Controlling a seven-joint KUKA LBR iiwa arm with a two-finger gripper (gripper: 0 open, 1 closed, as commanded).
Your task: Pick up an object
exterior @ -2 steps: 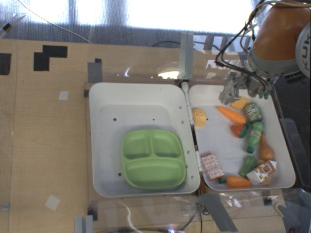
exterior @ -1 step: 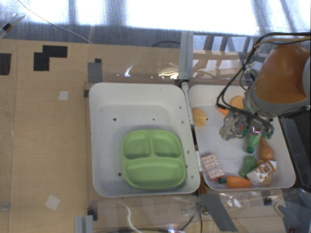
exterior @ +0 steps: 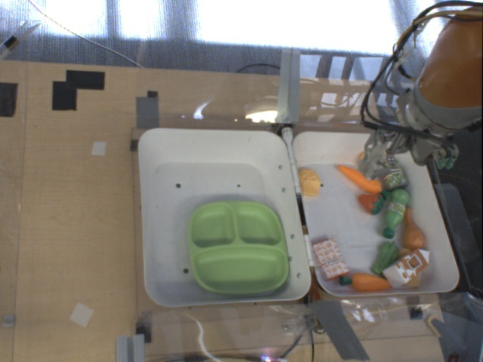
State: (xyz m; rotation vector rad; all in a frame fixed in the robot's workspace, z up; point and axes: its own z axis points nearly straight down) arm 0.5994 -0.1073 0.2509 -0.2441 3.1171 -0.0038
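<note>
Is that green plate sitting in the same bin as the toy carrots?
No, the green plate lies in the left bin, the carrots in the right bin.

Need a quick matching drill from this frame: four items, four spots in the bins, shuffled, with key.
Items:
1. green divided plate
2. yellow toy
3. red-and-white carton
4. gripper

Places:
A. right bin, upper left, by the divider
B. left bin, lower middle
C. right bin, upper right, over the long carrot
D. right bin, lower left

Pairs: 1-B, 2-A, 3-D, 4-C
</note>
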